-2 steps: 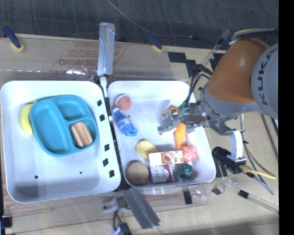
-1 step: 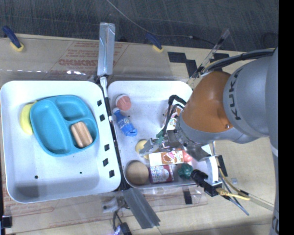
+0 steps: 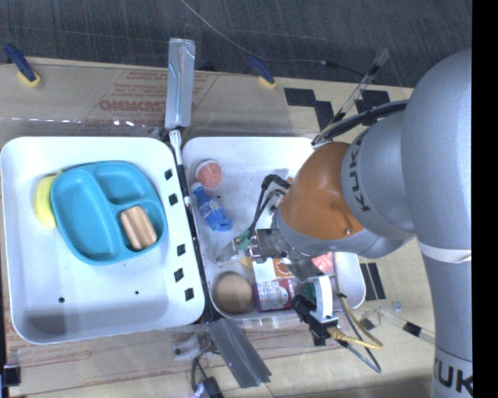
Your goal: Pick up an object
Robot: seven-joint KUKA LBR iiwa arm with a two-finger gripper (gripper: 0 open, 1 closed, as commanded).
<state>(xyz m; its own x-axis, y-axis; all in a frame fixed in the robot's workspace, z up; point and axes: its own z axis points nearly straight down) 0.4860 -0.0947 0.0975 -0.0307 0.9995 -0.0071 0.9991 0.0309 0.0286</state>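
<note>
arm (image 3: 373, 189) bent down over right bin (image 3: 232, 152), wrist above labelled can (image 3: 274, 293); finger opening hidden, cannot be told.

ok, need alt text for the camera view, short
A grey arm with an orange band reaches from the right over the right bin, above a can, a brown ball and a blue bottle. The left bin holds a blue divided tray with a tan block.
</note>
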